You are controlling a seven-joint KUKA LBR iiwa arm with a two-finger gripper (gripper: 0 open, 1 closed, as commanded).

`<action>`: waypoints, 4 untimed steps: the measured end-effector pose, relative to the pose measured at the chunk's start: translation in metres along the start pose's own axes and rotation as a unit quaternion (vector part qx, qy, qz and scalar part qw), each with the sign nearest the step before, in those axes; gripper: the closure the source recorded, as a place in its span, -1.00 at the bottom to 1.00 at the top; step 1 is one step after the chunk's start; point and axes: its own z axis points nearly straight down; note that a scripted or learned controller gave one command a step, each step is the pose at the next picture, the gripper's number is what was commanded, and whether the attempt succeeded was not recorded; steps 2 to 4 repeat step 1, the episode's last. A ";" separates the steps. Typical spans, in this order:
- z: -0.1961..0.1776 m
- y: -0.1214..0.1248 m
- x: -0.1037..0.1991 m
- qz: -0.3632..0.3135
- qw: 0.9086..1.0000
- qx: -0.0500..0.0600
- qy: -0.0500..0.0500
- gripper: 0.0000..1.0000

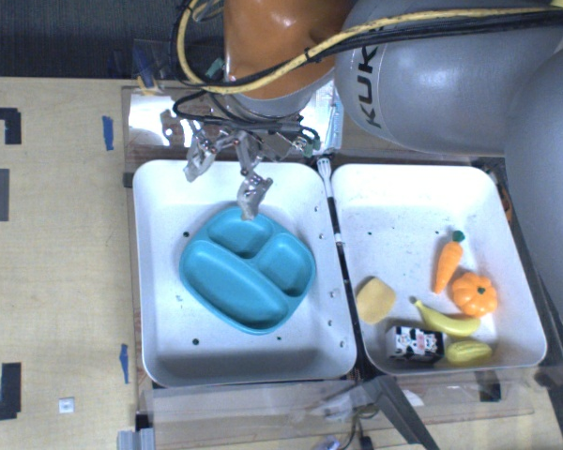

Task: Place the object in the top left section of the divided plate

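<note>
A blue divided plate (248,268) lies tilted in the left white bin (159,279), with two small sections toward the back and one large section in front. My gripper (227,178) hangs over the bin's back edge, just above the plate's far rim. It is open: one metal finger (201,160) points left, the other finger (254,195) reaches down close to the plate's top section. Nothing is between the fingers.
The right white bin (403,204) holds a carrot (448,262), a small orange pumpkin (474,293), a banana (448,321), a yellow-green fruit (467,351), a pale yellow piece (376,299) and a black-and-white carton (417,342). The arm's grey body covers the back right.
</note>
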 end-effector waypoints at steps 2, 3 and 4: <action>-0.052 0.051 0.033 -0.219 0.976 -0.005 0.005 -1.00; -0.052 0.051 0.033 -0.219 0.976 -0.005 0.005 -1.00; -0.052 0.051 0.033 -0.219 0.976 -0.005 0.005 -1.00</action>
